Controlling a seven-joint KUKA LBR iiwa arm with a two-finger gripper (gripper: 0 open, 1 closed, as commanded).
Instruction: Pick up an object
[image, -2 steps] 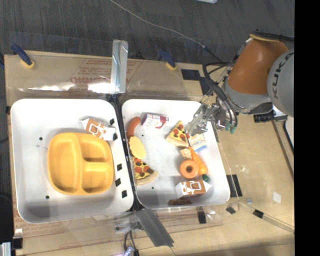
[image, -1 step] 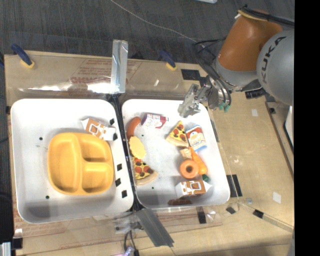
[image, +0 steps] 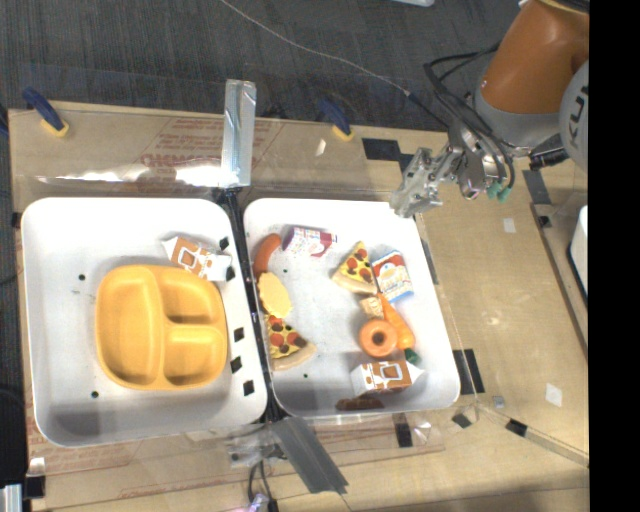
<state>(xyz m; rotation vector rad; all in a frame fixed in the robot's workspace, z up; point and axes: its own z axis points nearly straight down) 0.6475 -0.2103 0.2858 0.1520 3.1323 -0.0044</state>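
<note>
2 white bins are seen side by side on the bench. The left bin (image: 40, 300) holds a yellow divided tray (image: 160, 325) at centre; a small carton (image: 195, 258) lies just beside the tray's upper right corner, near the wall shared with the other bin.

The right bin (image: 330, 395) holds the toy food. A sausage (image: 265, 252) and a pale yellow piece (image: 273, 295) lie along its left wall, and a pizza slice (image: 285, 343) sits below them. A small purple-and-white packet (image: 307, 239) is at upper centre. A second pizza slice (image: 355, 268) lies next to a red-and-blue carton (image: 393, 275) — touching or nearly so. Lower down, a doughnut (image: 378, 337) rests against a carrot (image: 398, 322), and a brown-and-white carton (image: 384, 375) lies near the lower right corner.

The gripper (image: 412, 195) is seen at upper right of the frame, over the upper right corner of the right bin, well apart from all the items. Nothing is seen between its fingers; whether they are spread or closed cannot be told — the view is too cluttered there. The arm's orange band (image: 530, 50) fills the top right corner.
</note>
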